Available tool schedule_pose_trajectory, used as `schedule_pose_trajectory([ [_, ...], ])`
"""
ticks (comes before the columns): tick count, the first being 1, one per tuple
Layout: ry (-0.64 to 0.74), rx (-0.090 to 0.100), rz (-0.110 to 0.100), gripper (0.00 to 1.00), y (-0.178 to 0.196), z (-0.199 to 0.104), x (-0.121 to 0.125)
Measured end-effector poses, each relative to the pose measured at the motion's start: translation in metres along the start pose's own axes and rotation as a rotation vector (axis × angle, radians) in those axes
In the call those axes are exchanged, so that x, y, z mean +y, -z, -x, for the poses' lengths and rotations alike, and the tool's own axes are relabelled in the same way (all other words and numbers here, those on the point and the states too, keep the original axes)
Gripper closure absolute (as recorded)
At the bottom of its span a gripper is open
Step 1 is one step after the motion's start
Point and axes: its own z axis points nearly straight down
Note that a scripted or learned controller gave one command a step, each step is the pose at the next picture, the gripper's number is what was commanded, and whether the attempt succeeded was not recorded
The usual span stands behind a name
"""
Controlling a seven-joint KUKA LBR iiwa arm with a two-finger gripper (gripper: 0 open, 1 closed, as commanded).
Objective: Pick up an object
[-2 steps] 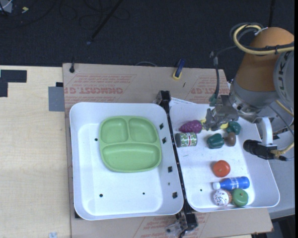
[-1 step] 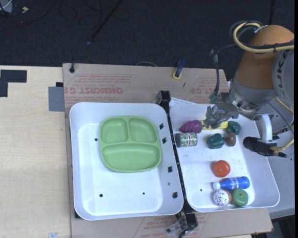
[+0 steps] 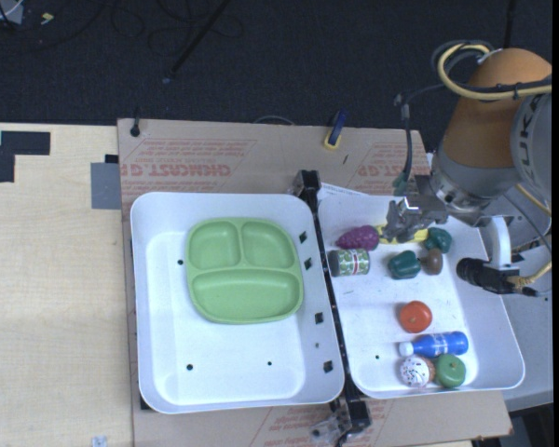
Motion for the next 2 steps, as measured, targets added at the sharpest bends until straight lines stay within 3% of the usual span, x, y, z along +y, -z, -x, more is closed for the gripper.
schedule_pose_trajectory([
  [1,0.001,0.001,-0.001,1.0,-0.003,-0.015,-0.004],
  [2,-0.001,-0.001,-0.001,1.0,-0.014,0.0,-0.005],
])
